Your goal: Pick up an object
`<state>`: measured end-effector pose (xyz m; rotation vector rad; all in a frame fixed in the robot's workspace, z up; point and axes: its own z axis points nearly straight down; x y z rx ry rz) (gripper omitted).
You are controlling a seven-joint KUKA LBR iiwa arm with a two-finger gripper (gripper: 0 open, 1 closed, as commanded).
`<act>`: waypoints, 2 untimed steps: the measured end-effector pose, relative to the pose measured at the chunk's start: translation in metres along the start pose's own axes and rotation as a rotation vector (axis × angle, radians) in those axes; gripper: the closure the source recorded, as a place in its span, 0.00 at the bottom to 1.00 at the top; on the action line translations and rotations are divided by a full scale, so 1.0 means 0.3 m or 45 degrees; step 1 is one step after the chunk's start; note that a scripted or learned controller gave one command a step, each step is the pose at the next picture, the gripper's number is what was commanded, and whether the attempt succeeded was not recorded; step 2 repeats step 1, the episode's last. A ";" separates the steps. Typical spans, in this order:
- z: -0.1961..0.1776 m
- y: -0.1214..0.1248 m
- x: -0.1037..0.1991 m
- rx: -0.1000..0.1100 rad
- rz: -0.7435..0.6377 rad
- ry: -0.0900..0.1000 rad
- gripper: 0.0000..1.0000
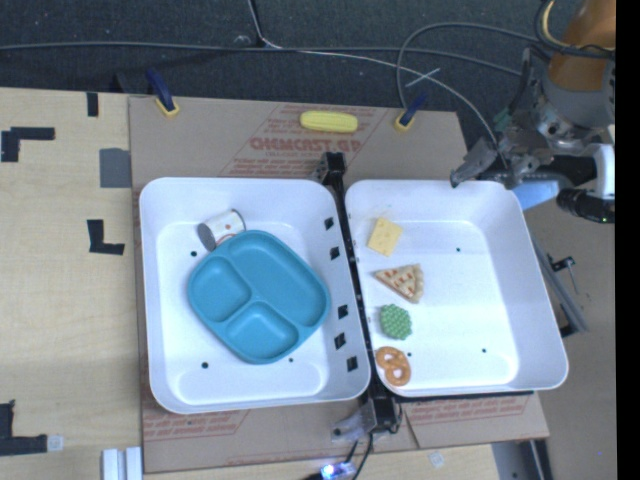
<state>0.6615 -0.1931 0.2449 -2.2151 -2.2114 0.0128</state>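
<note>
Nearest the camera, at the front of the right bin, lies a pretzel, with a green round piece just behind it, then a toasted wedge and a yellow cheese-like square, all in a column along that bin's left side, close to each other but apart. Across the divider, the left bin holds a blue divided plate with a small white cup lying on its side at the plate's far-left corner. On the brown cardboard of the counter beyond the bins rests a yellow banana-like piece. Over the right bin's far-right corner hangs the claw, carrying nothing that I can see; whether it stands wide or narrow I cannot tell.
</note>
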 end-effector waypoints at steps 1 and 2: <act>-0.028 0.008 0.002 -0.016 -0.004 -0.004 0.00; -0.028 0.008 0.002 -0.016 -0.004 -0.004 0.00</act>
